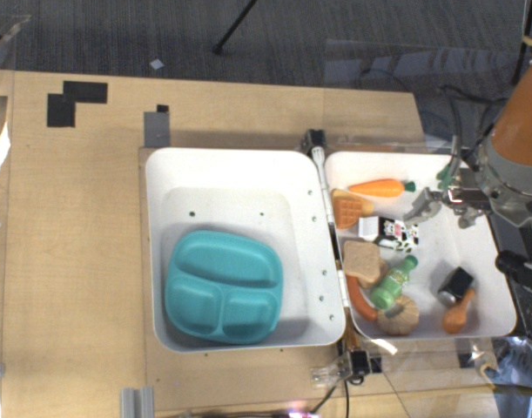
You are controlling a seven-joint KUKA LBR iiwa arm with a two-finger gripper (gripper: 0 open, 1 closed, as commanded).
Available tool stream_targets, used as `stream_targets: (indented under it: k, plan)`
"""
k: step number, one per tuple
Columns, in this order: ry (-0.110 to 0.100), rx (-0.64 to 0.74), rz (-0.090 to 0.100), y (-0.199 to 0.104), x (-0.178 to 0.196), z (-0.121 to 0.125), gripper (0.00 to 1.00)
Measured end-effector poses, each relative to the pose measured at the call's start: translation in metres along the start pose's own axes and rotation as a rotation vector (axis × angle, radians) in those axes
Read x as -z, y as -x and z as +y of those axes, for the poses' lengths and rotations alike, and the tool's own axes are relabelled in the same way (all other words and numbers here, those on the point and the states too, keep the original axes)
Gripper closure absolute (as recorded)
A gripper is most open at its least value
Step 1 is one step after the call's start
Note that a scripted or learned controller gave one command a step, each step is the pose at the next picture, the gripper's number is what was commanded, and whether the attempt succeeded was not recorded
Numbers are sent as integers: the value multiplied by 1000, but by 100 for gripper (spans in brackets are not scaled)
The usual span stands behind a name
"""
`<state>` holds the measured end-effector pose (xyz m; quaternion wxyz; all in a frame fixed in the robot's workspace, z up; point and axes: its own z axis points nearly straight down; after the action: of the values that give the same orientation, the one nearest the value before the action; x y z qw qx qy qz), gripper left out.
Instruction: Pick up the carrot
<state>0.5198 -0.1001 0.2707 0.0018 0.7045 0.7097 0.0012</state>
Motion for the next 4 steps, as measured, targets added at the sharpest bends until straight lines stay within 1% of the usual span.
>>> stream_targets:
  k: [1,2,3,4]
  plan:
    - [2,180,0,-31,-8,68,0]
    - [-5,205,2,-58,-79,121,0]
    - [14,397,-4,-8,-164,120,0]
    - [-22,-14,6,-10,-176,149,0]
